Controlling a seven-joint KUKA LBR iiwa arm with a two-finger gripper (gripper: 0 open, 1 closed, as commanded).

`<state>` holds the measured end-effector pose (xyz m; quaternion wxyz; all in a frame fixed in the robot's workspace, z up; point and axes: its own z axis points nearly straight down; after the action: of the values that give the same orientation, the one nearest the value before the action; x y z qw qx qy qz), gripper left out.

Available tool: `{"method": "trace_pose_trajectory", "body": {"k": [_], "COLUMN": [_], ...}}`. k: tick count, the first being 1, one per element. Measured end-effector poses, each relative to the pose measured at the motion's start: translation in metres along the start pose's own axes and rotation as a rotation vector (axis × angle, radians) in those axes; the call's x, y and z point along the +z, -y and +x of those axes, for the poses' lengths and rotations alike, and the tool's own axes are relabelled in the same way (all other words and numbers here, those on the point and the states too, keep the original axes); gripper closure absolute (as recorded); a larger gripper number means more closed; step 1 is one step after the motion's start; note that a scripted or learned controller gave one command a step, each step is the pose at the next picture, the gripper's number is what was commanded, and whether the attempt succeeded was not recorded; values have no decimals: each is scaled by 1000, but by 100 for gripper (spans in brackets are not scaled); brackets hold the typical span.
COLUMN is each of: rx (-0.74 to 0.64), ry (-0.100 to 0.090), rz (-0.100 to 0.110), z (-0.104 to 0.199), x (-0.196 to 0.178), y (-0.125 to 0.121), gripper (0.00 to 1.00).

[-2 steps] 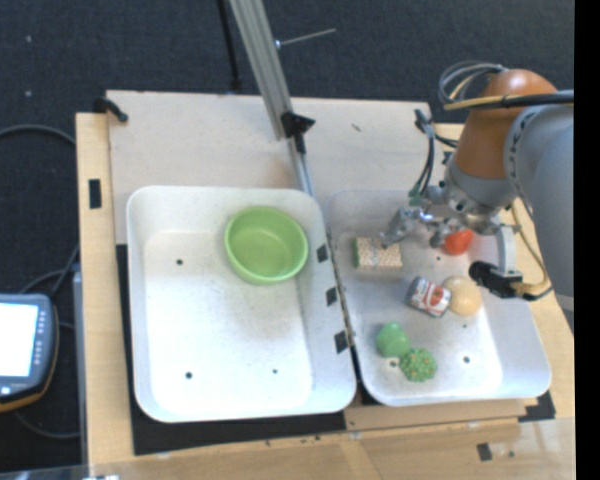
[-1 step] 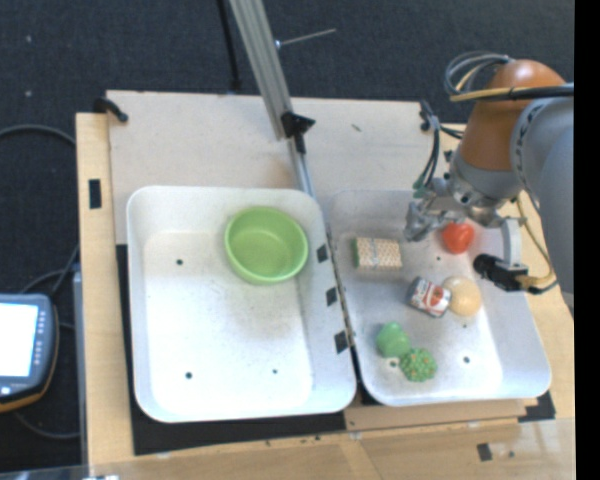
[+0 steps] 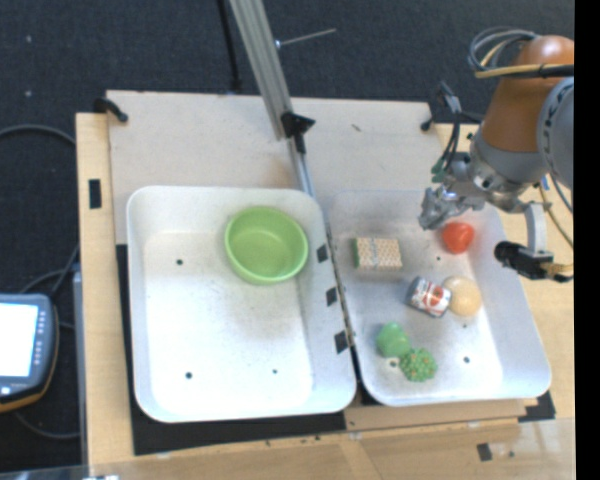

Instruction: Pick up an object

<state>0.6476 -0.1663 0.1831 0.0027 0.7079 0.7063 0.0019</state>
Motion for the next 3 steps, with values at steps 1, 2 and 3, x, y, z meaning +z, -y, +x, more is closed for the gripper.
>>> {"method": "trace_pose_trajectory", "body": {"k": [1,2,3], "rx": [-5,-6,-9], "ry": [1,0,-1], "rz": [-2,4,3], "z": [-1,-1,51], "x": [-64,-66,-66], "y": [-8,-9,-24], "gripper": [100,100,100]}}
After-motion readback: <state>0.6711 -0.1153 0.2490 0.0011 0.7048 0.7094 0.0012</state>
